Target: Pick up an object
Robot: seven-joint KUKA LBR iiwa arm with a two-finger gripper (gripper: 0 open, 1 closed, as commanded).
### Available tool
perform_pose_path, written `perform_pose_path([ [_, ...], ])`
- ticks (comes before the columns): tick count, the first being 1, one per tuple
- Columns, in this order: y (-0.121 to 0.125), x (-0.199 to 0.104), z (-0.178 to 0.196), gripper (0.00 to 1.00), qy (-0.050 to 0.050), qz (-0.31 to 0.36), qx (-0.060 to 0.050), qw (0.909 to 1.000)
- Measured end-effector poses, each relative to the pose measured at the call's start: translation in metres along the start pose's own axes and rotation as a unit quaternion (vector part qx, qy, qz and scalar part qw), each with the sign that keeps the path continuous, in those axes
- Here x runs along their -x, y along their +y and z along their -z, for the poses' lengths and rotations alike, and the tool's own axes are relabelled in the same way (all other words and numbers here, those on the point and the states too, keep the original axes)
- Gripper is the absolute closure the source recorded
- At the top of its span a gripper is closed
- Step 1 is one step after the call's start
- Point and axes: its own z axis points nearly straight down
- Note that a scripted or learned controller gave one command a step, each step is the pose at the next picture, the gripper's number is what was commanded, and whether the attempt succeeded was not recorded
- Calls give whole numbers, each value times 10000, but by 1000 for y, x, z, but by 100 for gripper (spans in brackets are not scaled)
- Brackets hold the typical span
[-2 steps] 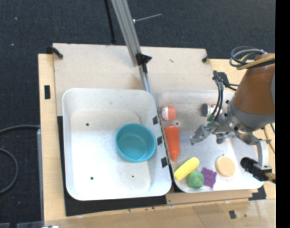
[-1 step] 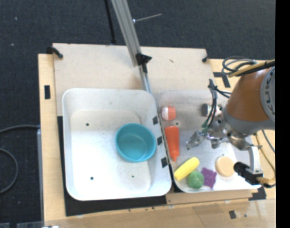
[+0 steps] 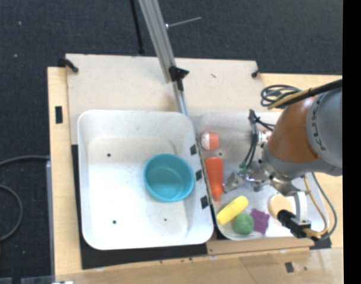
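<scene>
The right bin [image 3: 228, 126] holds an orange carrot-shaped piece [image 3: 214, 176] along its left wall, a small orange-and-white ball [image 3: 210, 140] above it, a yellow corn-like piece [image 3: 232, 209], a green round fruit [image 3: 244, 223] and a purple piece [image 3: 260, 220]. My gripper [image 3: 247, 176] hangs low in the middle of this bin, just right of the carrot piece and above the yellow piece. The wrist with its orange band [image 3: 290, 141] hides much of the fingers.
The left bin [image 3: 109, 158] holds a blue bowl [image 3: 168, 177] near its right side. A metal pole [image 3: 160, 37] slants up from between the bins. Cables [image 3: 278, 93] lie at the bench's back right. A pale round object [image 3: 282, 206] sits under the arm.
</scene>
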Motion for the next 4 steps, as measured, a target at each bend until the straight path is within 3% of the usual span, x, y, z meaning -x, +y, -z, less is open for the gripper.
perform_pose_path([
  [1, 2, 1, 13, 100, 10, -27, 28, 10000],
  [3, 19, -5, 124, 100, 22, 46, 36, 10000],
  [4, 20, -5, 138, 100, 29, 55, 11, 10000],
])
